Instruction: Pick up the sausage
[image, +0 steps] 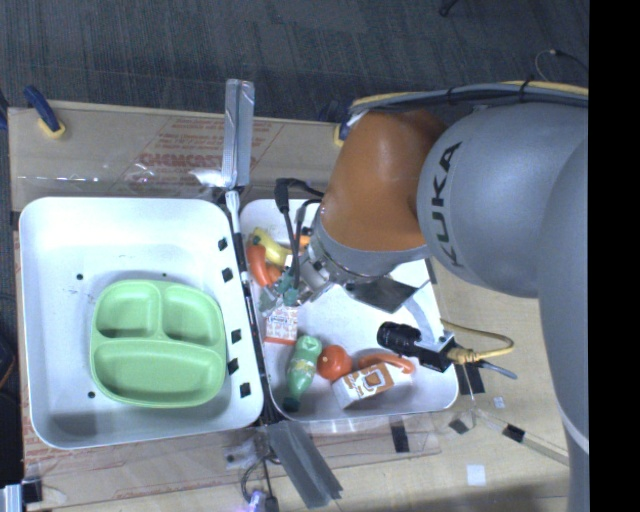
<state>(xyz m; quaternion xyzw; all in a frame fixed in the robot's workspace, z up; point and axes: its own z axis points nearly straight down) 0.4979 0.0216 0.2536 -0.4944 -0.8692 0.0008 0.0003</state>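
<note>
Camera view, fixed overhead at a slant: KUKA arm (470, 190), grey w/ orange band above the wrist, reaches in from the right over 2 shallow white bins set side by side on the wooden counter (90, 150). Left bin (50, 240) carries a green 3-compartment tray (158, 340), lying flat near its middle. Right bin (420, 400) is partly covered by the arm's wrist; its tool (290, 285) sits low in the bin's upper-left part, close to the divider between the bins. Whether the tool's fingers are apart or together can't be told from this angle, since the wrist and dark cabling hide them. Sausage (259, 266), an orange-red cylinder, lies at the right bin's left wall, just left of the tool and just below a yellow item (268, 243), possibly a banana; contact w/ the tool can't be confirmed. Lower in the same bin: a red-and-white packet (282, 324), a green bottle (302, 364) lying tilted, a red round item (334, 362) touching the bottle's right side, and a small orange-and-white carton (370, 384) beside it. Black cylindrical part (405, 340) w/ a yellow cable (490, 350) juts from the arm over the bin's right side.
</note>
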